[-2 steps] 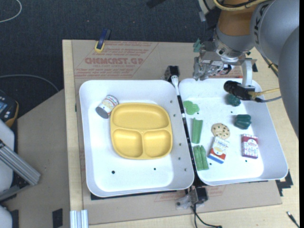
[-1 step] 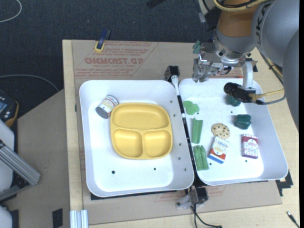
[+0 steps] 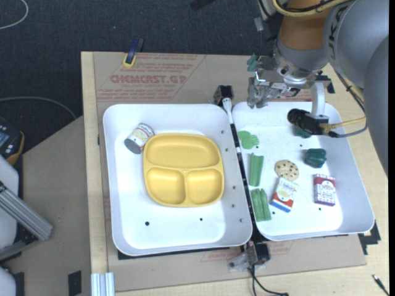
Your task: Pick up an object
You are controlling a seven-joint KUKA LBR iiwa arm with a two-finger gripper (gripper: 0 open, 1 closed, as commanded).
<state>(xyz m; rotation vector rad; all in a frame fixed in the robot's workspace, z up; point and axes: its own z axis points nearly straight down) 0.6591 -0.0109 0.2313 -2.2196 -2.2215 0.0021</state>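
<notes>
Candidate objects for pickup, all lying loose and none of them grasped. In the bin on the view's right (image 3: 349,142): a green toothed piece (image 3: 248,139) near the far left corner; a green bar (image 3: 255,169) just in front of it along the left wall; a second green bar (image 3: 260,203) nearer still to the camera, almost end to end with the first. A round cookie (image 3: 286,169) lies mid-bin, touching or nearly touching the far end of a small carton (image 3: 284,196), white with red and blue print. A dark green lump (image 3: 315,158) sits to the right of the cookie, and a red box (image 3: 324,189) lies near the right wall, well apart from the carton.

In the bin on the view's left (image 3: 123,187): a yellow plate (image 3: 183,168) with three compartments, lying flat and central, and a can (image 3: 139,137) on its side at the plate's far left corner, touching it or just beside it.

The gripper (image 3: 258,98) hangs over the far left corner of the right bin, above the rim, closest to the toothed piece but apart from it. Whether it is released or clenched cannot be told; no object is seen in it. The arm (image 3: 305,26) enters from the upper right. A blue and yellow item (image 3: 132,52) lies on the bench (image 3: 154,79) beyond the left bin.
</notes>
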